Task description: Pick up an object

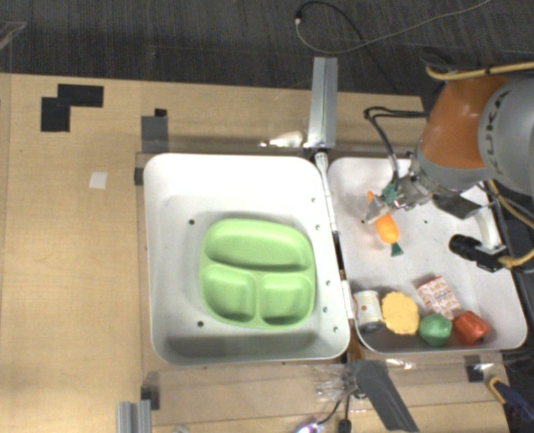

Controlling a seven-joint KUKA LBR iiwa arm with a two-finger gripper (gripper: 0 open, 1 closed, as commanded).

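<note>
From the overhead camera you see the gripper (382,207) low in the right bin (510,282), its tips right at the orange carrot toy (389,230); you cannot tell whether it is clamped on it. Along that bin's near edge lie a small can (368,307), a yellow round piece (400,313), a green ball (435,328), a red piece (470,327) and a packet (436,293). The left bin (172,242) holds a green divided tray (256,271).
</note>
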